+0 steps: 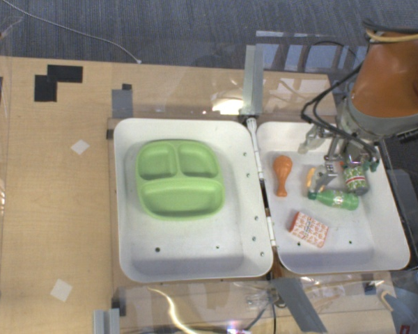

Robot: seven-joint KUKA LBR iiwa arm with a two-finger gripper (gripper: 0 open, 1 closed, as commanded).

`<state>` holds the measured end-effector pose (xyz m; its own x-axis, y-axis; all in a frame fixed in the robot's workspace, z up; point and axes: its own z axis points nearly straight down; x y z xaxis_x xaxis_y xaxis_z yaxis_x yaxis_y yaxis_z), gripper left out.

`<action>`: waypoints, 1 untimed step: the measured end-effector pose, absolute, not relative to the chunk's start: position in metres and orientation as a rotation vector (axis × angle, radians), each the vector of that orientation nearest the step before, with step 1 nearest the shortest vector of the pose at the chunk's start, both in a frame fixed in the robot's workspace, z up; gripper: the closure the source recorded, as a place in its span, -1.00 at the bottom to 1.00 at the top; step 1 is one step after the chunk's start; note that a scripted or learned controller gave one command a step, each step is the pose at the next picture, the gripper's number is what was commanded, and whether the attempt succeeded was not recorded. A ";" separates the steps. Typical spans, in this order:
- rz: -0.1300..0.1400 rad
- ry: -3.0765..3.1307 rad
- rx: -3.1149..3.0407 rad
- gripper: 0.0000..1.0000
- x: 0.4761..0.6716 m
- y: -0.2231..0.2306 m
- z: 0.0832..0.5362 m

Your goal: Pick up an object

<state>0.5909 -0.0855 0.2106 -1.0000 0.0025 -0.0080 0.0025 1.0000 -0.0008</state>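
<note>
Approach step: claw point(332, 167) low in right bin point(383, 256), just above green bottle point(336, 200), beside small can point(356, 177). Finger state: cannot tell. Nothing visibly held. Next: descend squarely over bottle, close.

Robotics lab — taped bench point(49, 207); twin white bins point(195, 270).

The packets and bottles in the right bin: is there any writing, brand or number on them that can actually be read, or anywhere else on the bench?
No text can be read.
Red and white packet: printed pattern, too blurred to read.
Small can by the gripper: a label with red and green bands, too small to read.
Green bottle: no legible label.
Green tray and black patches on the bench: no writing.
</note>
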 end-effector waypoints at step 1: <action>0.000 3.105 -0.448 -1.00 0.618 -0.132 0.099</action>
<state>0.6184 -0.1322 0.0989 -0.9593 -0.2824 -0.0044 -0.2824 0.9593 -0.0009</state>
